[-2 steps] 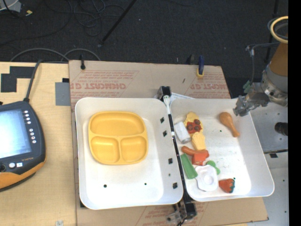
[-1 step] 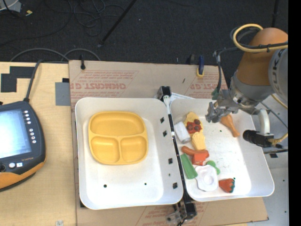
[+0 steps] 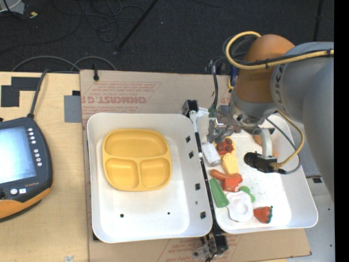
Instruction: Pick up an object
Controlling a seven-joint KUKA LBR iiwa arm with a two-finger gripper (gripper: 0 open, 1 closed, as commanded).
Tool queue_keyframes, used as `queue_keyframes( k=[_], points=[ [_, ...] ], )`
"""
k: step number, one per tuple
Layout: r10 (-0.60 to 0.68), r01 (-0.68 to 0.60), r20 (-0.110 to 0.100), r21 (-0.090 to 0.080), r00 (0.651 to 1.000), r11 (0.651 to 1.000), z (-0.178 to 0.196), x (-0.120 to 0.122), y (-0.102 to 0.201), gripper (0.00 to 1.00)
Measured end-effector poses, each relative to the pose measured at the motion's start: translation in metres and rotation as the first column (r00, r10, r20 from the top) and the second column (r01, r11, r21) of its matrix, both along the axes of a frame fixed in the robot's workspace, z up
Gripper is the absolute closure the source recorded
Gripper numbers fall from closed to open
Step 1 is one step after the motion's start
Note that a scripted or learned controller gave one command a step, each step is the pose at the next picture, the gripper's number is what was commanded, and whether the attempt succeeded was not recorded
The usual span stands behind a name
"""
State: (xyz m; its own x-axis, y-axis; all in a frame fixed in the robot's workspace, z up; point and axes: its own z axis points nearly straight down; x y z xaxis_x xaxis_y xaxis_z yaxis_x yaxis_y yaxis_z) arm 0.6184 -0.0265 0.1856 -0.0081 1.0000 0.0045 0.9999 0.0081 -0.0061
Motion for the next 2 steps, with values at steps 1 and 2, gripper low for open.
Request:
queue_keyframes(
  k=[1, 2],
  points=[
    [-0.006, 0.006, 0.007, -0.003, 1.0, 1.0, 0.091, -0.054, 0.017, 1.0],
    [0.004, -0.004, 0.003, -0.001, 1.0, 1.0, 0.09, -0.061, 0.142, 1.0]
  ],
)
